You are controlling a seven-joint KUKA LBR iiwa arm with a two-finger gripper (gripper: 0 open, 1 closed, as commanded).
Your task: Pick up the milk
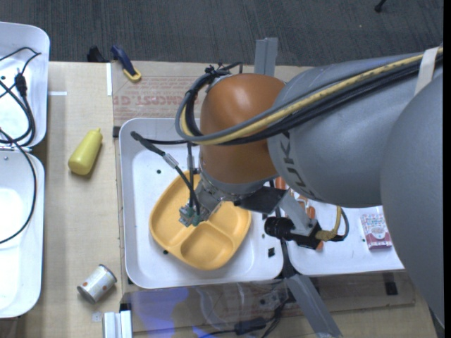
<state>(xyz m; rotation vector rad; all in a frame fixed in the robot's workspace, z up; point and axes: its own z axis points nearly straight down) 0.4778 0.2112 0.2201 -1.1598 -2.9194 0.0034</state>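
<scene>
Milk (375, 229): we take it to be the small pink-and-white carton lying in the right bin (345, 259), partly under the arm (338, 139) (label too small to read). Gripper (190, 215) is well left of it, low over the yellow divided plate (211, 245) in the left bin (134, 210); whether it is released or clenched we cannot tell. On the bench left of the bins: a yellow bottle (85, 152) farther back, a can (96, 283) at the near corner.
</scene>
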